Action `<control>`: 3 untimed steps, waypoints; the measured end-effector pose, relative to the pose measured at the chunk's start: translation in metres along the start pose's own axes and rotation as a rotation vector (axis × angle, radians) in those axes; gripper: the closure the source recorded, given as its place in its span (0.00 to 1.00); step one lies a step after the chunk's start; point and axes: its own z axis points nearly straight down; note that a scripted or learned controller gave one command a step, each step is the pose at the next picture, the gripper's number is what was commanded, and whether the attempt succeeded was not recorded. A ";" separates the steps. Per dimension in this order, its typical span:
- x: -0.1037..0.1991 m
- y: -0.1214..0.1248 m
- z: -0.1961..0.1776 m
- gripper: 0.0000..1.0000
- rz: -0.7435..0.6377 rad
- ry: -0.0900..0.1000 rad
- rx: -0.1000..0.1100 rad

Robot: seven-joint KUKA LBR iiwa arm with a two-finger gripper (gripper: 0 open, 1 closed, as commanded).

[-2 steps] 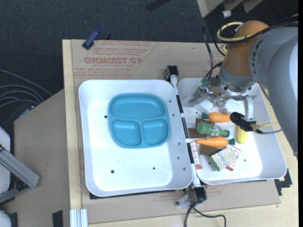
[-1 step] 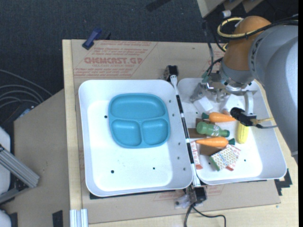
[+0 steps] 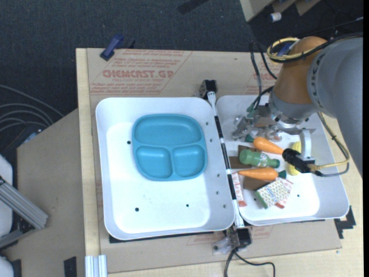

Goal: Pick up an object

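Blue moulded tray (image 3: 169, 146), seemingly smooth plastic.

Desk: brown board top printed with red lettering (image 3: 138, 71).
Left on desk: shallow white plastic bin (image 3: 115, 172).
Right on desk: second shallow white bin (image 3: 326, 198), touching the first.
Far left corner: small blue clip (image 3: 112, 47).

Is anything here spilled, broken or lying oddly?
Nothing looks spilled or broken. The blue divided tray lies flat in the left bin. In the right bin, two carrots, a green bottle and a small patterned packet lie jumbled close together.
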 end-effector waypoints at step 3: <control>0.004 -0.003 -0.010 1.00 0.001 0.000 -0.002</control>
